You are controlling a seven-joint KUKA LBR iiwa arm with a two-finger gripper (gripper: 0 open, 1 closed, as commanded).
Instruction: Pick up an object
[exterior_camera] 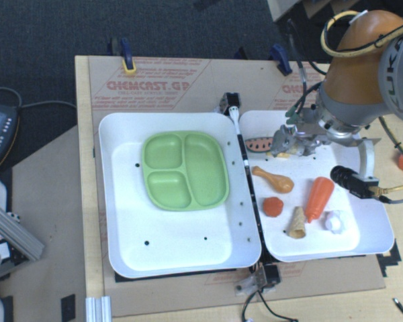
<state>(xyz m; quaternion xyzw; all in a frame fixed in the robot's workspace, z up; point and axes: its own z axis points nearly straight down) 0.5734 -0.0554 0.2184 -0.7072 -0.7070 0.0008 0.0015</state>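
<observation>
My gripper (290, 144) hangs low over the back of the right bin (369, 237), with the grey arm and its orange band rising behind it to the right. Just left of it lies a watermelon slice (258, 143). In front of the gripper a tan drumstick (273, 179) lies across the bin floor. Further forward are a red tomato (273, 206), an orange carrot (318, 198), an ice-cream cone (296, 223) and a small white piece (333, 223). A bit of yellow shows under the gripper; I cannot make out what it is.
The left bin (121, 200) holds a green divided plate (185, 170) towards its back. The rim between the two bins (247, 180) runs just left of the watermelon slice. The bins rest on a cardboard-covered bench (87, 113).
</observation>
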